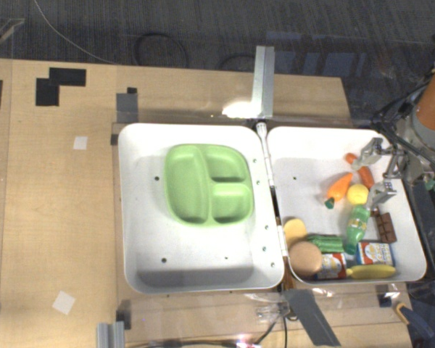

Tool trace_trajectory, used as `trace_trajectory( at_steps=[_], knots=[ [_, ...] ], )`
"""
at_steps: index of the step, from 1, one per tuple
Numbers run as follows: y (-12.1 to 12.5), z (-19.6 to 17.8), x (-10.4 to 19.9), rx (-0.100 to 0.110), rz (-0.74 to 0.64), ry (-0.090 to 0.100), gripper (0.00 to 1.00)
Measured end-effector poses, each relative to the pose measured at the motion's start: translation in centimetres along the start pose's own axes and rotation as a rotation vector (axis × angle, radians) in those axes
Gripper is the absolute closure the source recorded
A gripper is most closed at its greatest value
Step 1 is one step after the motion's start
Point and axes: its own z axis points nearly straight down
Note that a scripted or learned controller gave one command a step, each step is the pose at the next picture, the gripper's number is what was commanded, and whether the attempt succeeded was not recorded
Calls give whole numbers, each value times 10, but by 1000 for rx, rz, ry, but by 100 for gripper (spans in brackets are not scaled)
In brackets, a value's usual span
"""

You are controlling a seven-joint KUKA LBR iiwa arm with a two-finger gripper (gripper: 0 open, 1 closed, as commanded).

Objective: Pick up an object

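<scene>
My gripper (378, 171) hangs over the upper right part of the right bin (304, 147), open, with one finger (371, 151) toward the back and the other (383, 191) toward the front. A red-orange sausage-like piece (365, 175) lies just left of the gap between them, and I cannot tell whether it touches a finger. Close by are a yellow lemon (357, 193), an orange carrot (338, 187) and a small orange piece (351, 159). Nothing is lifted off the bin floor.
Along the right bin's front lie a green bottle (357, 223), a chocolate bar (385, 225), a juice box (375, 252), a banana (371, 271), a bun (305, 256) and a yellow disc (295, 229). The left bin (141, 216) holds a green divided plate (206, 183).
</scene>
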Motion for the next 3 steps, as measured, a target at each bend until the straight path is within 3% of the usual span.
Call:
trace_trajectory(
  at_steps=[1,2,3],
  knots=[
    [6,107,15,1,-162,-5,0],
    [74,115,-1,-2,-128,-6,0],
    [57,117,-63,0,-324,-4,0]
  ],
)
